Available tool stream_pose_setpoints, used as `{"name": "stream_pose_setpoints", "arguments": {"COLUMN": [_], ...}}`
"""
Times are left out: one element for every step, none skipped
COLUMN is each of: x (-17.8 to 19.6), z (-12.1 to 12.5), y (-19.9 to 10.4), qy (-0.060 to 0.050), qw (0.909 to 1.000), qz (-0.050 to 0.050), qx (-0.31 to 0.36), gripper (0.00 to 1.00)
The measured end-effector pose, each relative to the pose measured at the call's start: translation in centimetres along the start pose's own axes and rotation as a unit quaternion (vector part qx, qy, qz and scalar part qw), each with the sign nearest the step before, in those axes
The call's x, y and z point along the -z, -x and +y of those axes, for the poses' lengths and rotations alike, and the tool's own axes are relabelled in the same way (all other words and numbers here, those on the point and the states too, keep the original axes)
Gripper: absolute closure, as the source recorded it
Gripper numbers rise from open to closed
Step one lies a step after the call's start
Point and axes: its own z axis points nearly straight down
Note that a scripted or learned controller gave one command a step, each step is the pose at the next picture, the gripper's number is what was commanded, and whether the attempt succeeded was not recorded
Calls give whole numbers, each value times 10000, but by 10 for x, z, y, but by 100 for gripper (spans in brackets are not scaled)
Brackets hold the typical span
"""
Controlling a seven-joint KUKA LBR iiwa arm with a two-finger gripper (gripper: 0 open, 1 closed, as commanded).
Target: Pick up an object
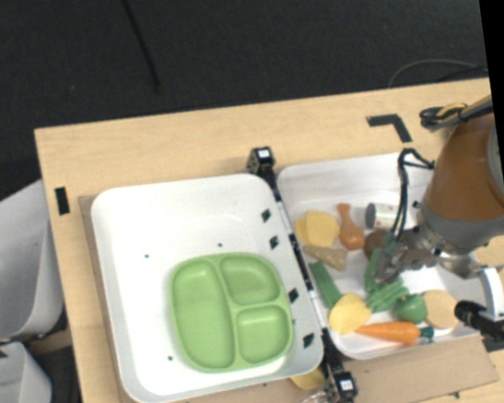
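Observation:
The right bin (pixel 323 177) holds several toy foods: a yellow piece (pixel 316 228), a brown drumstick (pixel 349 227), a tan wedge (pixel 327 255), a long green pod (pixel 325 282), a pale yellow fruit (pixel 348 313), an orange carrot (pixel 389 333) and green leafy pieces (pixel 388 296). A small silver can (pixel 383 215) lies near the arm. My gripper (pixel 391 258) is low in the middle of this bin, right over a green piece (pixel 373 269). The grey wrist and orange band (pixel 464 177) cover the bin's right part.
The left bin (pixel 135 231) carries a light green divided plate (pixel 232 312). A black clip (pixel 260 158) sits where the two bins meet at the back. A cream round piece (pixel 442 307) lies at the right bin's front corner, beside a black fitting (pixel 477 315).

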Motion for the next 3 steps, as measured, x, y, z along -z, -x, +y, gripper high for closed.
{"name": "stream_pose_setpoints", "arguments": {"x": [-46, 62, 204], "z": [-6, -8, -9], "y": [-14, -92, -222], "qy": [-10, 41, 91], "qw": [10000, 10000, 9999], "qz": [4, 9, 38], "qx": [4, 76, 130], "gripper": [100, 100, 100]}}
